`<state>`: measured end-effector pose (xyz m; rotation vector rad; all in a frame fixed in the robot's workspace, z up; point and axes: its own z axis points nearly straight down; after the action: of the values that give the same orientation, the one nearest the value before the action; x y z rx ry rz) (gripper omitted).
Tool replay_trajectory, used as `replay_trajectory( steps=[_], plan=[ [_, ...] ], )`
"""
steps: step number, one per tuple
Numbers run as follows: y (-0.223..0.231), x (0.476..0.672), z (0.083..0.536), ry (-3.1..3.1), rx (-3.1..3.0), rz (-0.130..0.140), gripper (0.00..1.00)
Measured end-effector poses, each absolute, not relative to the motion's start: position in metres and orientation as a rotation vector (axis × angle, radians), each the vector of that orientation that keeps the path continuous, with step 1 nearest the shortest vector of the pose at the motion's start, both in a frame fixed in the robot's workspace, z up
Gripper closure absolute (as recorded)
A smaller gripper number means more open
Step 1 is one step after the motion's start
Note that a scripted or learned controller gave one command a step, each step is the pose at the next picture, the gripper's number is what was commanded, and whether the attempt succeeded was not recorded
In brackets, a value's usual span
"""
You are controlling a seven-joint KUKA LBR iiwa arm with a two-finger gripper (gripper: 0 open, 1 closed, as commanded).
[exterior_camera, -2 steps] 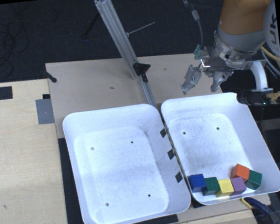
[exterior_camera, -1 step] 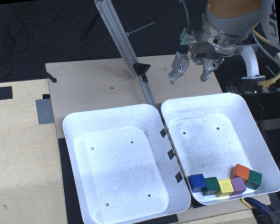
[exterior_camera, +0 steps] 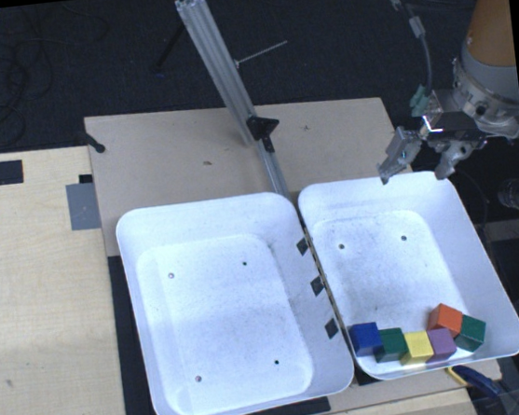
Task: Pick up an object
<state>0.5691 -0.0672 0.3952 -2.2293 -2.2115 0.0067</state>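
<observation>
Gripper (exterior_camera: pixel 419 156) seen at upper right, metal fingers spread wide, nothing held.
6 small cubes (exterior_camera: pixel 416 337) are clustered in the speckled right bin's (exterior_camera: pixel 393 261) lower corner.

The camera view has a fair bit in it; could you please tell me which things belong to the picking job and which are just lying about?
Belongs to the job:
- small coloured cubes: blue, dark green, yellow, purple, orange, green
- right-hand shallow white bin holding them
- two-finger claw, open

Just lying about:
- left-hand shallow white bin
- slanted grey metal rail
</observation>
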Motion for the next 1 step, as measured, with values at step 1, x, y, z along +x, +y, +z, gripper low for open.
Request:
replay_trajectory(
  steps=[1],
  plan=[
    [-0.0860, 0.5078, 0.2397, -2.212, -2.217, 0.012, 0.00]
  ],
)
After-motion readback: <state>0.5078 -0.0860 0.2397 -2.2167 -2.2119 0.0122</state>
